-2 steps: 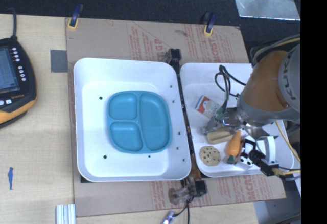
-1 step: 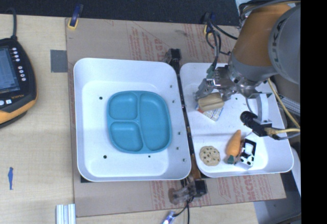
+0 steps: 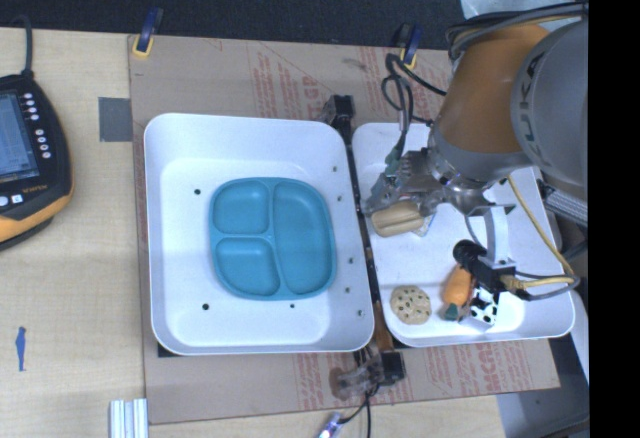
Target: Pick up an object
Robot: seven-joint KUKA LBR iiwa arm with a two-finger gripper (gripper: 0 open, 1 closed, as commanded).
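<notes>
My gripper (image 3: 403, 198) hangs low over the upper left part of the right bin (image 3: 545, 326), below the grey wrist and orange band. A tan, bread-like piece (image 3: 395, 220) lies directly under it and touches or nearly touches the gripper's underside. I cannot make out whether it is gripped. Toward the bin's front lie a round speckled cookie (image 3: 410, 304), a small orange carrot-like piece (image 3: 457, 287) and a black-and-white spotted piece (image 3: 485, 309).
The left bin (image 3: 180, 161) bears a blue divided plate (image 3: 271, 237) at its middle. A raised rim between the two bins runs just left of the gripper. A black-and-orange handheld pendant (image 3: 25, 161) lies on the bench at far left.
</notes>
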